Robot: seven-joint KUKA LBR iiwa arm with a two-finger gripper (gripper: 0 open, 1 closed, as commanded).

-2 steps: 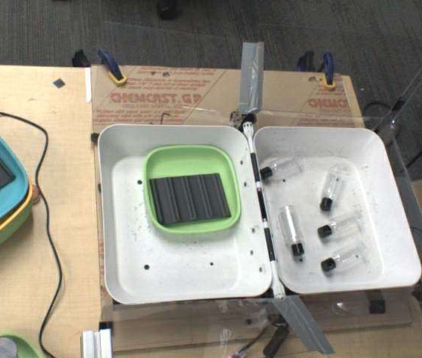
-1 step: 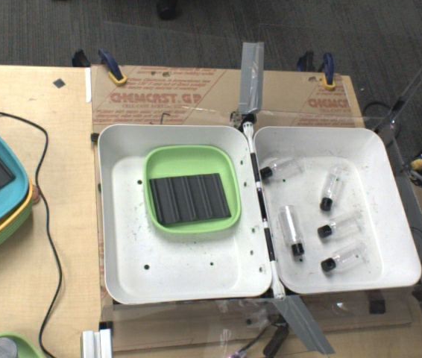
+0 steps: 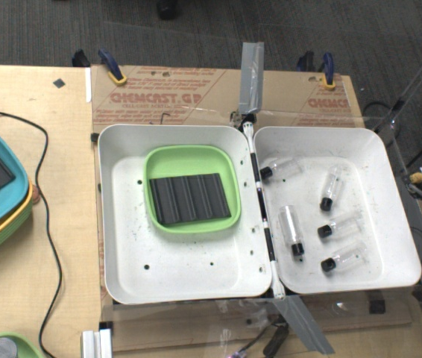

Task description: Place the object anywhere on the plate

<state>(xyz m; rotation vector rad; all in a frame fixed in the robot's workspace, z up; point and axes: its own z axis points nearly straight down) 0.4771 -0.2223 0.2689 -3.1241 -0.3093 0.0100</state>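
Five clear vials with black caps lie scattered in the right bin [image 3: 390, 200], the central vial [image 3: 291, 231] lengthwise up-down in the frame, cap toward the bottom, while the green plate [image 3: 155, 166] sits in the left bin [image 3: 121, 259].

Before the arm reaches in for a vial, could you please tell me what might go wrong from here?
1. The clear vials in the right bin are see-through and lie at different angles, so a programmed grasp could misjudge one and close on nothing.
2. Being round, a vial may roll away when nudged.
3. The green plate holds a ridged dark insert; a vial dropped there might roll along the ridges or off into the left bin.
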